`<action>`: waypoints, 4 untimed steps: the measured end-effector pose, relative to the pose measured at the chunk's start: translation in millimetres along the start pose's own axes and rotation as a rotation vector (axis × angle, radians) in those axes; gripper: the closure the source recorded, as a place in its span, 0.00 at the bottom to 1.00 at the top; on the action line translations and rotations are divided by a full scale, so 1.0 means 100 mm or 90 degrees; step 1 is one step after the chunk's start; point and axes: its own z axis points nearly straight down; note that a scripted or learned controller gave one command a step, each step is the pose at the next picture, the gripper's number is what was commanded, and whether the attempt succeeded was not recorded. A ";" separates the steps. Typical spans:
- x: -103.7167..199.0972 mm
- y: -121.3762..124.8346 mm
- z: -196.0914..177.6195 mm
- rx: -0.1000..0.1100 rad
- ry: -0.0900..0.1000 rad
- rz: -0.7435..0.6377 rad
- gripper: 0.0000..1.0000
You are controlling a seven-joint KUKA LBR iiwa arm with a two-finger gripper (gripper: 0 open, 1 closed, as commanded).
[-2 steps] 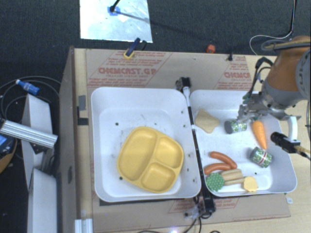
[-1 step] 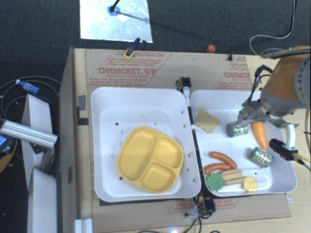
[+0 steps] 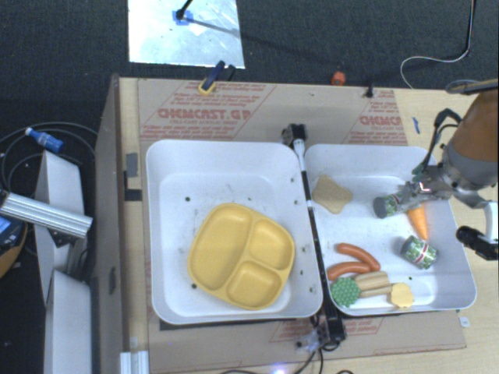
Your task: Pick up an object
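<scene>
My gripper (image 3: 390,205) hangs low over the right bin (image 3: 366,162), near its middle, with the grey arm and orange band (image 3: 475,135) behind it to the right. An orange carrot (image 3: 419,223) lies just right of and below the gripper tip. A tan bread slice (image 3: 331,194) sits to its left, apart from it. Below are a green and white can (image 3: 419,252), two red sausages (image 3: 357,250), a broccoli piece (image 3: 345,291), a tan stick (image 3: 373,282) and a yellow piece (image 3: 401,294). I see nothing held.
The left bin (image 3: 179,170) holds a yellow divided plate (image 3: 242,254). A black clip (image 3: 295,135) sits where the two bins meet at the back. Cardboard lines the bench around the bins. A black arm part (image 3: 477,241) overhangs the right bin's edge.
</scene>
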 end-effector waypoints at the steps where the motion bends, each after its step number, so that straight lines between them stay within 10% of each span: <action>1: 0.01 -0.24 0.43 0.001 0.001 0.000 0.00; 2: -0.01 0.65 0.18 0.003 0.000 0.000 0.00; 3: 0.52 0.84 0.40 0.000 0.002 -0.003 0.00; 4: 0.42 0.78 -0.27 -0.001 0.000 -0.001 0.00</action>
